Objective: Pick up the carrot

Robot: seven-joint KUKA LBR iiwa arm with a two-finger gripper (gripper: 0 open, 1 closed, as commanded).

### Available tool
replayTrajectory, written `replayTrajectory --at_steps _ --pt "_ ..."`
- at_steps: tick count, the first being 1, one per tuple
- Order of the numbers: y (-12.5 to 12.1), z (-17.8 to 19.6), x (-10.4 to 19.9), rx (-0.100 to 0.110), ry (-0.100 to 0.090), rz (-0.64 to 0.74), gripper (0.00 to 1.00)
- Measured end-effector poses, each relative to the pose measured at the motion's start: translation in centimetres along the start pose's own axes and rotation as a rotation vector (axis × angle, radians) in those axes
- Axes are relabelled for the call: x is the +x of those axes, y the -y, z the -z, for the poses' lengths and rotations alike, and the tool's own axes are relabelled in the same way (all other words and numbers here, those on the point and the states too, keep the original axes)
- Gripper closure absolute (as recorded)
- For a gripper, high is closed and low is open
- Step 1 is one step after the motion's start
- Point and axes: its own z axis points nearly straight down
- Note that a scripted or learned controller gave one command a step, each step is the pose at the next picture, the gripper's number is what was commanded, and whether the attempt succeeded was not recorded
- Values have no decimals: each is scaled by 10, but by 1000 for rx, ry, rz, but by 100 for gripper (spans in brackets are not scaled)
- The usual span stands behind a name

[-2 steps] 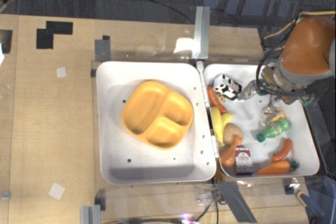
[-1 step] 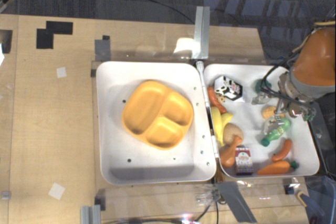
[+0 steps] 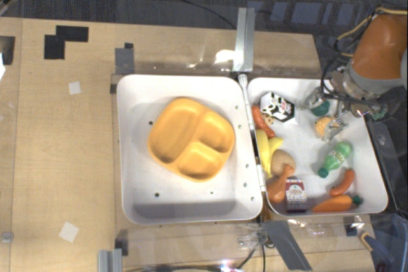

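While the claw's (image 3: 331,113) state is unclear, the carrot (image 3: 334,204) lies crosswise, green top rightward.

Right bin: crowded near the front edge

The carrot (image 3: 333,204) lies at the front wall of the right bin (image 3: 305,87), a sausage (image 3: 342,182) and green bottle (image 3: 335,159) just behind; middle floor is free.

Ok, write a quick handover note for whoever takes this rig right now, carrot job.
End effector: at the far right of the right bin, low over a small pale item; nothing seen in its grip.
Carrot: lying at the near right corner of the right bin, beside a reddish sausage-like toy.
Left bin: holds a yellow divided plate.
Done: nothing yet; carrot not picked.
Left: move toward the near edge, grasp the carrot, lift it.
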Motion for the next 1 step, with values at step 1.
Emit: replayTrajectory --at_steps 1 --pt "-33 -4 -17 -3 -2 -38 0"
